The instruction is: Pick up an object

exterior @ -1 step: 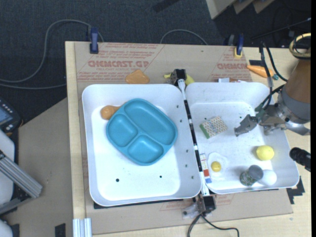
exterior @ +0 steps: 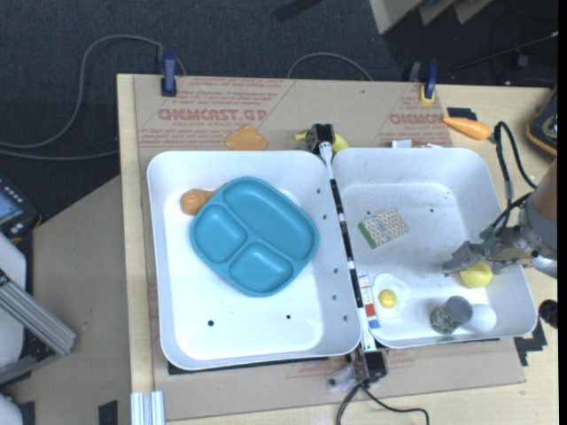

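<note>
- Camera view: you are looking down on two white bins side by side, the left bin and the right bin.
- The gripper is reaching in from the right and sitting low at the right bin's right side, directly over a small yellow object.
- Its dark fingers are lying against the top of that yellow object; you cannot tell from here whether they are apart or together, or gripping anything.
- Also lying in the right bin: a patterned card near the middle, a fried-egg toy toward the front, and a grey round object at the front right.
- In the left bin, a blue divided plate is resting, with an orange object touching its upper-left edge.
</note>
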`<state>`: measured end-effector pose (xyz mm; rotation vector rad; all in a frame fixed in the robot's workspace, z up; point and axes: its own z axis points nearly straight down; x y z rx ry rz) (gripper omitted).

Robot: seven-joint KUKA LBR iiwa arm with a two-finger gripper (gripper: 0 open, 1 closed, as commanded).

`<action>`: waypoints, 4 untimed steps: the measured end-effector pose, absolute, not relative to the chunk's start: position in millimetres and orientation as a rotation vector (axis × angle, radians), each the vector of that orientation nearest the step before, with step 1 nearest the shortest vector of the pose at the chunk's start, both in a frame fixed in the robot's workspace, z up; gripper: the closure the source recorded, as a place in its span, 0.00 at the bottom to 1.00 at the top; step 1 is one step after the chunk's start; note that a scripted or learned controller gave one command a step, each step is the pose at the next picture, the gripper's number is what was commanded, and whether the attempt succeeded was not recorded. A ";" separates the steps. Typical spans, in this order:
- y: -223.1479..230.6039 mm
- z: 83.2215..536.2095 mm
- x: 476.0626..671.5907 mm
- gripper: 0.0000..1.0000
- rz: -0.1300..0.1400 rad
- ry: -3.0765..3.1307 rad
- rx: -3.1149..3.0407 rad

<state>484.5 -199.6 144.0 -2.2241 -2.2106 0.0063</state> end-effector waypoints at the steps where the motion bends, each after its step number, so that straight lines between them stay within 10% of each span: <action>1: -215.4 81.8 515.9 0.00 -0.003 -2.221 -2.217; 2: -204.1 84.3 479.7 0.00 0.002 -2.216 -2.219; 3: -204.9 94.8 481.9 1.00 -0.001 -2.221 -2.223; 4: -80.6 190.7 545.0 1.00 -0.016 -2.244 -2.212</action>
